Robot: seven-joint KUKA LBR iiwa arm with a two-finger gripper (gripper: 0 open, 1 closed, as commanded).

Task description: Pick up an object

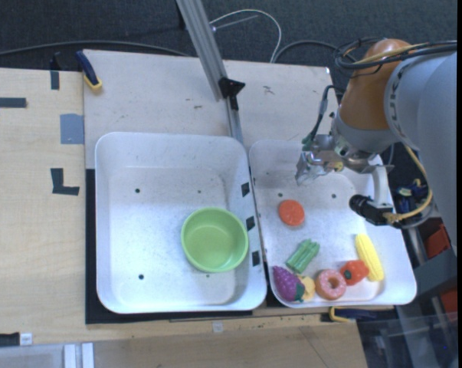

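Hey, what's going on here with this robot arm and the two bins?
A grey and orange arm reaches in from the right, its gripper over the far end of the right bin, above the orange ball. Nothing shows between its jaws. Toy food, including corn and a pink donut, lies along the near edge. A green bowl sits in the left bin.

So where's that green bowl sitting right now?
The green bowl sits in the left bin of the camera view, toward its lower right corner, close to the wall shared with the right bin that holds the toy food.
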